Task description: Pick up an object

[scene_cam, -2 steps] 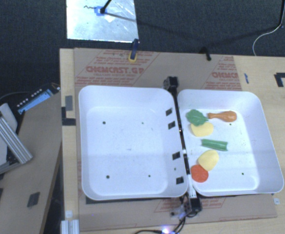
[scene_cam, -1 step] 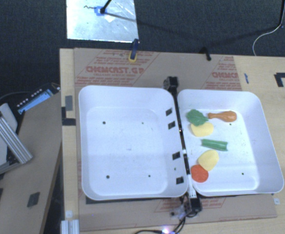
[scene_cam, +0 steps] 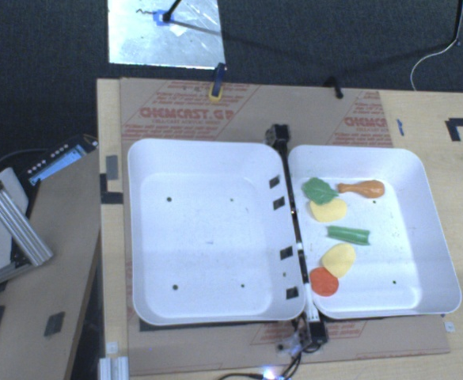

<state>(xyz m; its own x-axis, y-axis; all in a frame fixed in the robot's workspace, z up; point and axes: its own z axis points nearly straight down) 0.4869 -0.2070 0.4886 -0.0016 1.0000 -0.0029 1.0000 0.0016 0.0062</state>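
While the toys are lying clustered along the right bin's (scene_cam: 421, 212) left side, we are eyeing the green bar (scene_cam: 348, 234), its long axis running left-right; the gripper's state we cannot tell.

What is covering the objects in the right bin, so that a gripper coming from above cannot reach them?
Nothing visible covers them. The green piece lies apart; the red disc touches a yellow piece.

Looks like a lab bench to me: two white bins (scene_cam: 207, 153) clipped together on printed cardboard (scene_cam: 191, 105) (taped foil sheet (scene_cam: 164, 22) behind), loose cables (scene_cam: 445, 42), aluminium framing (scene_cam: 9, 220).
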